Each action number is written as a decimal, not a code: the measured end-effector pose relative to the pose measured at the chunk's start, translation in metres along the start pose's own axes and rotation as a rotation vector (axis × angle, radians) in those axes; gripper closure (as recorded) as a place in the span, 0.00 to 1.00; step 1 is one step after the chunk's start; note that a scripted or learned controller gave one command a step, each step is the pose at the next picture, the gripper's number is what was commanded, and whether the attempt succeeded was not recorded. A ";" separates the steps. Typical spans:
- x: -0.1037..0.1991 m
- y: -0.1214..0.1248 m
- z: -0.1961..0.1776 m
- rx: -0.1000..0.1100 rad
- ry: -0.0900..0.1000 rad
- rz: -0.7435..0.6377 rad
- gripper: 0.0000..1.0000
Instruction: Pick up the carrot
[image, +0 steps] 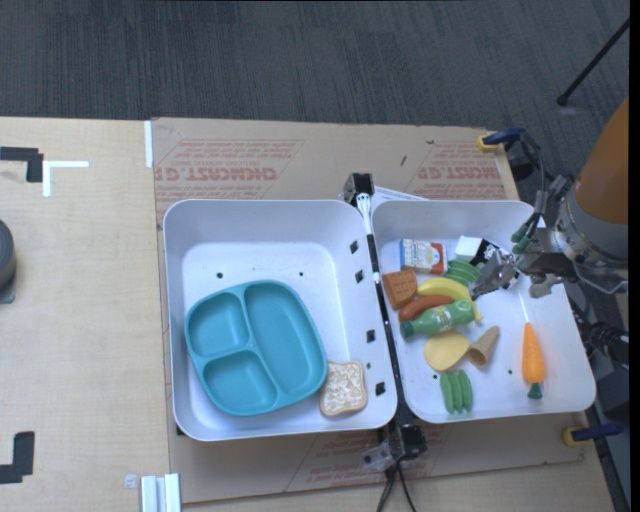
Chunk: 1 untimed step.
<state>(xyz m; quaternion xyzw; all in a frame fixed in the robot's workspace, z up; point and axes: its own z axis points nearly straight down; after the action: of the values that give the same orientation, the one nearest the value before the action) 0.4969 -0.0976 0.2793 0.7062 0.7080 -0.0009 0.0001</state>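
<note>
Approach step: carrot (532, 358) not yet grasped.
Carrot lies alone near the right bin's (575, 330) right wall. End effector (496, 272) hovers over the food pile, holding nothing; finger opening cannot be determined. Next move: reposition above carrot, descend.

The wooden bench (70, 350) bears a cardboard sheet (250, 160) under 2 white bins (265, 215).
</note>
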 end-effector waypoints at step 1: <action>-0.049 0.011 0.110 0.001 0.002 -0.031 0.00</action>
<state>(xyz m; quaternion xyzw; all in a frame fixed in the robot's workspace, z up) 0.5079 -0.1464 0.1696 0.6952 0.7188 -0.0008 -0.0010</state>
